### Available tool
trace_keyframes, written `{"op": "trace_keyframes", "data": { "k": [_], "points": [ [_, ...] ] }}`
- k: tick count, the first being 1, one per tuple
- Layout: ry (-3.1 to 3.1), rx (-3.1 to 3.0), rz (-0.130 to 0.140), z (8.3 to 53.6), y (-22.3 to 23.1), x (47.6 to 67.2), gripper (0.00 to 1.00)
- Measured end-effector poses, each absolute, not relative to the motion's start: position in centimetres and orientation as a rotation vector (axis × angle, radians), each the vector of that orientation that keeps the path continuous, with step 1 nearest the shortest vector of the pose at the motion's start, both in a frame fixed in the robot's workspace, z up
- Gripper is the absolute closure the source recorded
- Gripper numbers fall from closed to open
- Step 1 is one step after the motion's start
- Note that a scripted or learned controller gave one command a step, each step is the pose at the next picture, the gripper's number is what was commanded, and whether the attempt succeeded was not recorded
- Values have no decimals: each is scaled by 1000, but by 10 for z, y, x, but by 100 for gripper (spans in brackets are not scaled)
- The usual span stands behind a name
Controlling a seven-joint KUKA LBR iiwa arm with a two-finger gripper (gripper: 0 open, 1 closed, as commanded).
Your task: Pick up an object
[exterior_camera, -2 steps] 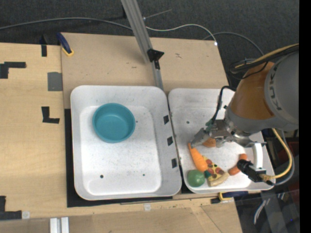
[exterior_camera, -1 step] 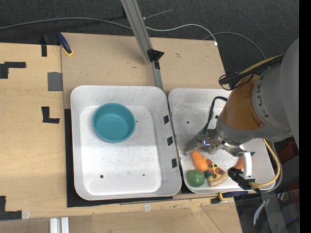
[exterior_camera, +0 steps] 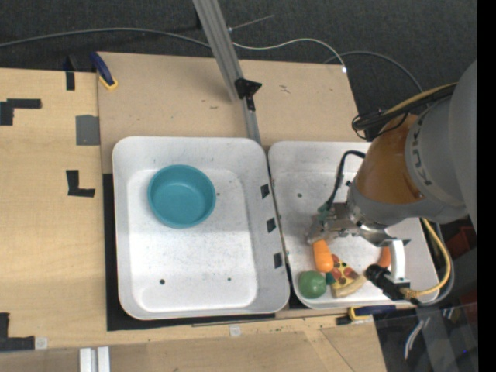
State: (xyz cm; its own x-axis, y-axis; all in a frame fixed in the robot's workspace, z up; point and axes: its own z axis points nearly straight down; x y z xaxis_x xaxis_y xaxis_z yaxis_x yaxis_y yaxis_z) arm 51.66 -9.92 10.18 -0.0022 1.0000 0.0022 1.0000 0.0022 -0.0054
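My gripper (exterior_camera: 327, 231) is low in the right bin (exterior_camera: 310, 161), near its front half, under the grey arm with the orange band. Just in front of it lies an orange carrot-like piece (exterior_camera: 322, 254). A green ball (exterior_camera: 313, 284) rests in the bin's front left corner. Beside the ball is a tan wedge with coloured dots (exterior_camera: 346, 279), like a pizza slice. The arm hides the fingertips, and nothing shows between them.
The left bin (exterior_camera: 132, 270) holds a teal bowl (exterior_camera: 182, 195) toward its back left. A grey metal pole (exterior_camera: 225, 49) slants down to the bins' shared back edge. Black clips sit along the divider between the bins.
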Motion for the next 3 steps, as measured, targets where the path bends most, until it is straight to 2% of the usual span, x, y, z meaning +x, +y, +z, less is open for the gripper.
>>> {"op": "trace_keyframes", "data": {
  "k": [2, 3],
  "points": [
    [-2226, -2223, -4, 225, -97, 522, 100],
    [-2225, -2222, -3, 266, -97, 523, 100]
  ]
}}
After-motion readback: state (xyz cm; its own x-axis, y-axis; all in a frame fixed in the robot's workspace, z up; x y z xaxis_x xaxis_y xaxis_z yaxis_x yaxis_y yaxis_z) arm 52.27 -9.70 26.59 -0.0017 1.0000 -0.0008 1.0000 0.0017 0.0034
